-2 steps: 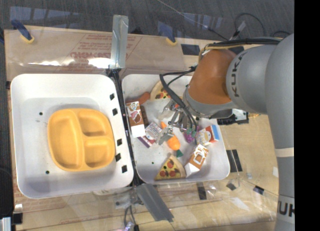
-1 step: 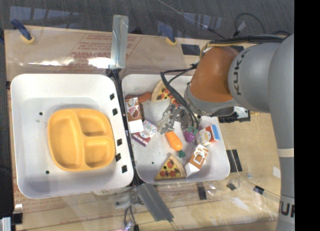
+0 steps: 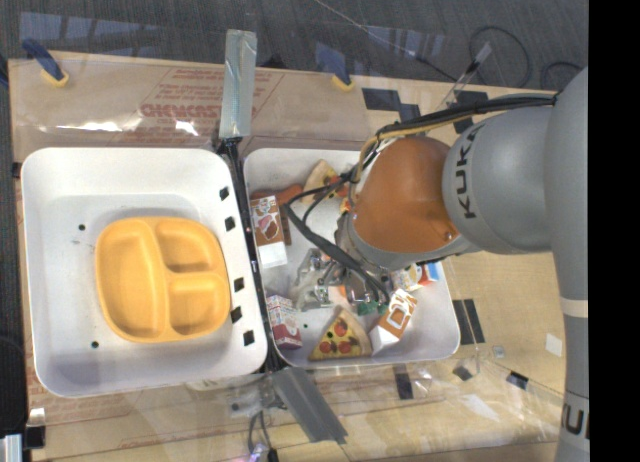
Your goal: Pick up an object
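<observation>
My gripper [image 3: 330,285] reaches down into the right bin [image 3: 440,335], below the orange wrist band [image 3: 400,200]. It hangs over a heap of small items near the bin's middle. A toy pizza slice [image 3: 340,337] lies just in front of it. A brown packet [image 3: 268,220] sits to its left by the bin's wall. An orange-and-white box [image 3: 397,317] lies to its right. The arm hides much of the bin's far half.
The left bin [image 3: 60,180] holds a yellow divided tray [image 3: 160,277]. A small red-and-white packet [image 3: 282,318] lies in the right bin's front left corner. A strip of grey tape [image 3: 237,85] runs up from between the bins. Cables loop around the wrist.
</observation>
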